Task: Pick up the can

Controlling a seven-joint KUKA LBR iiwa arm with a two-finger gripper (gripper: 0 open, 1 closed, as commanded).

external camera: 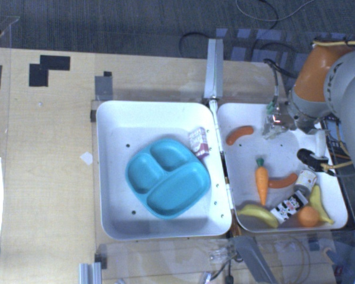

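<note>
Here the wooden surface (47, 158) carries two white bins side by side. The grey arm (343, 81) with its orange band comes in from the right and bends over the far right corner of the right bin (247, 161). Its gripper (276, 122) hangs over the upper part of this bin, near an orange-red sausage (241, 134). The gripper is blurred, so I cannot tell if it is released or clenched, and nothing is seen inside it.

In the left bin (113, 158) lies a blue divided plate (168, 179), turned at an angle.

The right bin holds also a carrot (261, 182) with green top, a second sausage (283, 180) just beside it, a banana (257, 213) at the near wall, a black and white bottle (291, 205), and an orange (308, 216).

The can (199, 141) is in the left bin, against its right wall, touching the upper right edge of the plate. It is small, lying on its side, silvery-white with red marks, and it looks somewhat dented. It is well apart from the gripper.
</note>
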